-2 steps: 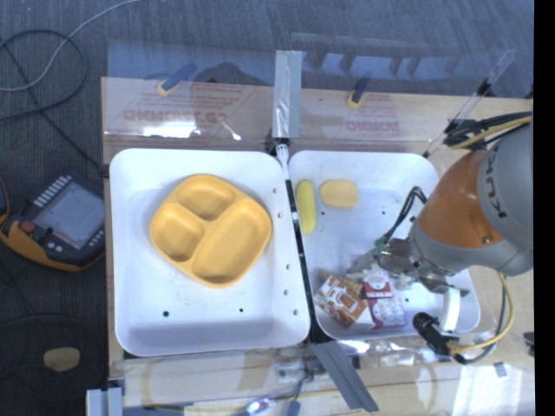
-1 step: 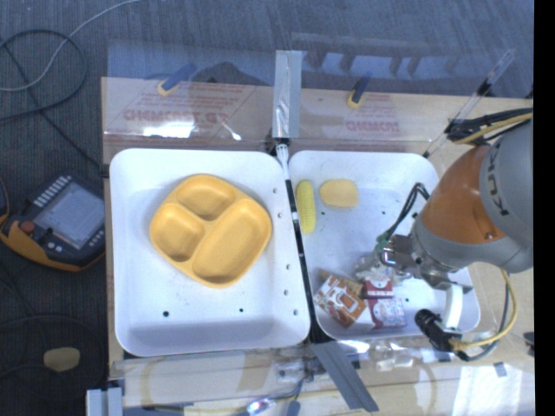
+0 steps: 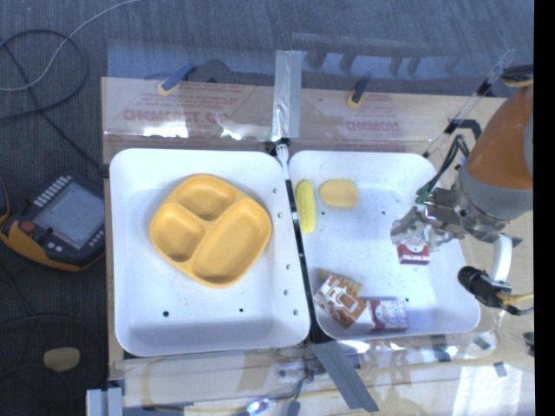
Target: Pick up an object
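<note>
Red-and-white labelled packet (image 3: 414, 251) under hand (image 3: 416, 230), print unreadable.

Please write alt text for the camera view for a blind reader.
A grey arm's two-finger gripper hovers over a small red-and-white packet in the right white bin, which also holds a yellow corn cob. The left white bin holds a yellow divided plastic plate.
</note>
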You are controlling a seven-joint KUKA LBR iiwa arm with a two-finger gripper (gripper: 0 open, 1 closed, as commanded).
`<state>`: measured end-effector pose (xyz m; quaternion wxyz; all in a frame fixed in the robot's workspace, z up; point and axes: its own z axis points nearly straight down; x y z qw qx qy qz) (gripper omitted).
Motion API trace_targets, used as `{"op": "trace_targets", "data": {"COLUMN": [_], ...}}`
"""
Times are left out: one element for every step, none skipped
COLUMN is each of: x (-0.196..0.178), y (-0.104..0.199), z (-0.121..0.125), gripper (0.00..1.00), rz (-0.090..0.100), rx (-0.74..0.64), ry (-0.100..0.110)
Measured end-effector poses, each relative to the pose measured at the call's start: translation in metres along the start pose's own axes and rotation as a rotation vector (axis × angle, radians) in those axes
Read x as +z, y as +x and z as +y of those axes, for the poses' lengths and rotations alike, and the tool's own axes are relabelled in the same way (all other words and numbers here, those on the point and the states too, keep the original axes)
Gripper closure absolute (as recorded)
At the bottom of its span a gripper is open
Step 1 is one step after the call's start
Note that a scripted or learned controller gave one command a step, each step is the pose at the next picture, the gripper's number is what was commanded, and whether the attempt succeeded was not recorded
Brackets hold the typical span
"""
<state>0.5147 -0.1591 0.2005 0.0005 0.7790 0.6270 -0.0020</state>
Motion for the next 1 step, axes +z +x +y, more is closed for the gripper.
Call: {"op": "trace_targets", "data": {"x": [-0.0075], "y": [0.0510], "z": [0.0302], "gripper": [1.00], "rz": [0.001], "rx": [-0.087], "ry": [0.001]}}
